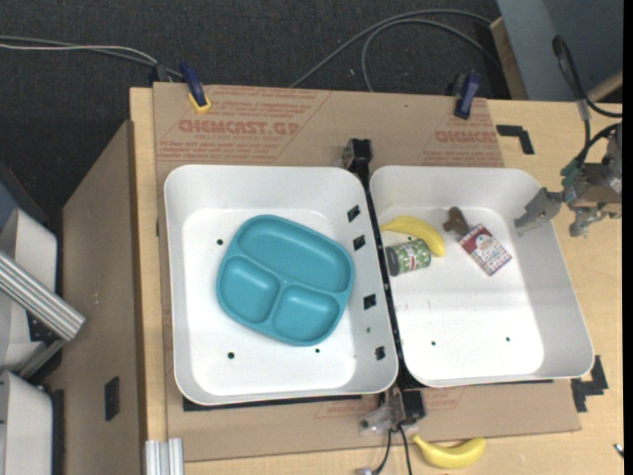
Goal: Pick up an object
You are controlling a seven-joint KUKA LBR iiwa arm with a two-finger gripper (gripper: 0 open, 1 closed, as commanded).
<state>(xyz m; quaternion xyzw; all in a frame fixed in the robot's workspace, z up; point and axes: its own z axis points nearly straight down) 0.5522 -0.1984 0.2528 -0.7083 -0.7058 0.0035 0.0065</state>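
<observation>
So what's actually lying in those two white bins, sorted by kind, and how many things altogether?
Teal divided plate: 1, in the left bin
Banana: 1, in the right bin
Green can: 1, on its side in the right bin
Small red-and-white packet: 1, right bin
Small brown object: 1, right bin, too small to identify
Total: 5

I see 2 bins [188, 265] on the table [148, 166], 2 clamps [195, 88] at its back edge, and cables [396, 28] trailing on the dark floor [297, 8].
</observation>
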